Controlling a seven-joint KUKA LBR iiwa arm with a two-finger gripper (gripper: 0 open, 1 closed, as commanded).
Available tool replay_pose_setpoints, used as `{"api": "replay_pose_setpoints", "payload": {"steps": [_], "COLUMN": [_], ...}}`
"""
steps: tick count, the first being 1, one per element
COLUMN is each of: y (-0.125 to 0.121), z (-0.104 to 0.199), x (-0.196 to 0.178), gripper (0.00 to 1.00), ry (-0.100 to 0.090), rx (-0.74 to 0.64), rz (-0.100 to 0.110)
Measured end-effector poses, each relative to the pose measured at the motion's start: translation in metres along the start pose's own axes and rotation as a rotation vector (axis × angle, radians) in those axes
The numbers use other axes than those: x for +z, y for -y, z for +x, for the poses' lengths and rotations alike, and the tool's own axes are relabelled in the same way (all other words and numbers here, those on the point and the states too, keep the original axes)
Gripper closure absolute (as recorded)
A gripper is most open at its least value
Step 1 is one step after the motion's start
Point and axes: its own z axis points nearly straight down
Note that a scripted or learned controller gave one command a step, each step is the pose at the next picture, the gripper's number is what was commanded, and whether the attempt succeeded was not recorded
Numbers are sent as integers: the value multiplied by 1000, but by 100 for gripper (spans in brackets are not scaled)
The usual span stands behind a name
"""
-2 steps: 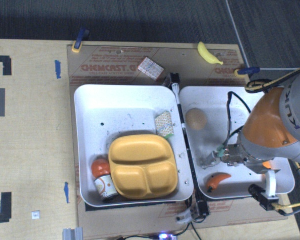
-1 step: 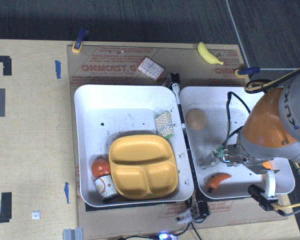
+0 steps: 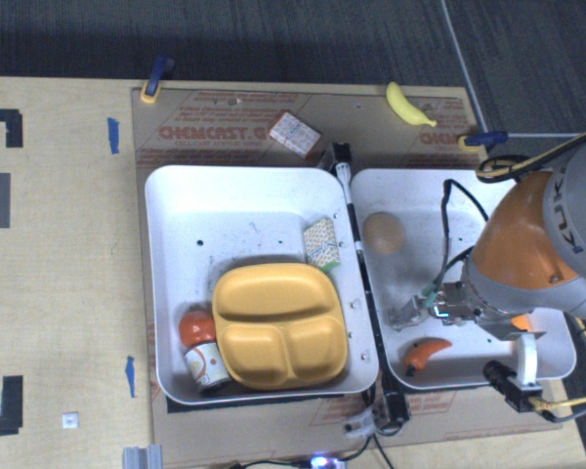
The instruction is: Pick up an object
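Arm enters from 3 o'clock; the jaws (image 3: pixel 417 309) hang low over the right bin (image 3: pixel 410 189), pointing toward 9 o'clock. Cannot tell whether they are spread or pressed together: the tips are small and blurred against the white floor. Nothing visible between them.

Nearest candidate: orange curved object (image 3: pixel 426 353), lying on the bin floor near the front wall, at about 6 o'clock from the jaws, close but apart. Its long axis runs roughly 8 to 2 o'clock, so a grasp probably needs closure across that line. Second candidate: tan round object (image 3: pixel 382 233), at 11 o'clock from the jaws, farther off.

Obstructions, judged: the front wall of the bin sits just beside the orange object. The left bin (image 3: pixel 176 193) holds a yellow divided tray (image 3: pixel 278 322), a small patterned packet (image 3: pixel 321 242) and a red-and-white item (image 3: pixel 200 345). A banana (image 3: pixel 408 105) lies outside on the tabletop (image 3: pixel 59 262).
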Motion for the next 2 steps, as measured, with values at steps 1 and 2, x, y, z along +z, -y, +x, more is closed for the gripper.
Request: {"api": "replay_pose_setpoints", "payload": {"steps": [1,2], "y": [0,0], "z": [0,0], "x": [0,0], "gripper": [0,0], "ry": [0,0], "rx": [0,0], "rz": [0,-1]}}
